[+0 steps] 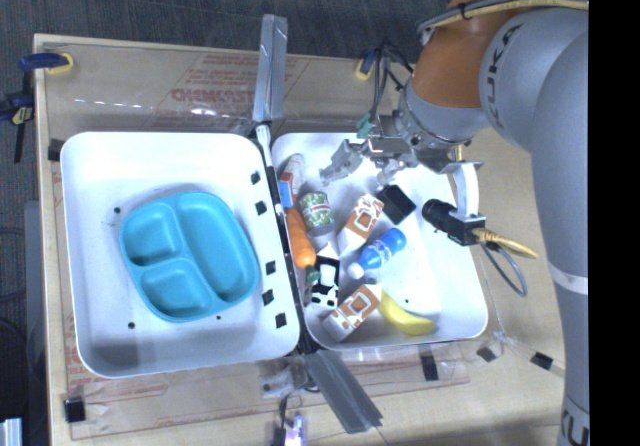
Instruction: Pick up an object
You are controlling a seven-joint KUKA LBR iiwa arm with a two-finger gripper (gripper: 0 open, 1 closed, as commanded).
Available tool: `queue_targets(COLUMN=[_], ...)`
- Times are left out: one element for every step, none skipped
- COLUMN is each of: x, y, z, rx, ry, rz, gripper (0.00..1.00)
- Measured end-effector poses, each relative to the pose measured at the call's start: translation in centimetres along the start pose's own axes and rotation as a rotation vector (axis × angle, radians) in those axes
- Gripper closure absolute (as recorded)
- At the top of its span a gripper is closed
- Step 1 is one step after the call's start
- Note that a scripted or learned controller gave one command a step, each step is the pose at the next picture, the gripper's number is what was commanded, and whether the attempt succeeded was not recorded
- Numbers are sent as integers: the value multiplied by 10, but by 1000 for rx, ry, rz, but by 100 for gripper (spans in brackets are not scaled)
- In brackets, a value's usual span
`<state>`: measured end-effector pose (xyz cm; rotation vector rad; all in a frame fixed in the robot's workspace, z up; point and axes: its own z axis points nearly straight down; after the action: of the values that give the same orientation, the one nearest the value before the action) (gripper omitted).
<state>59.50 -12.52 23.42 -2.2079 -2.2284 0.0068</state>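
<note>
My gripper [362, 168] hangs over the back part of the right bin [455, 279], its fingers spread open with nothing between them. Just below it lie a small brown-and-white carton [365, 216] and a black block [397, 202]. A green can [316, 209] stands to the gripper's lower left. Further forward are a blue bottle [382, 249], a yellow banana [405, 317], a second carton [355, 306] and a black-and-white toy [322, 284]. An orange carrot [300, 240] and a small bottle [290, 174] lie along the bin's left wall.
The left bin [90, 324] holds a blue divided plate [188, 254]. A divider with black clips [272, 234] separates the bins. The arm's wrist and orange band [460, 64] loom over the right bin's back right corner, with a black fitting and cable [460, 222] hanging there.
</note>
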Motion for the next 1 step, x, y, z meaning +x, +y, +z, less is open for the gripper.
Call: queue_targets(x=[-60], y=[2], z=[112], rx=[-31], ry=[-13], rz=[-158], gripper=[0])
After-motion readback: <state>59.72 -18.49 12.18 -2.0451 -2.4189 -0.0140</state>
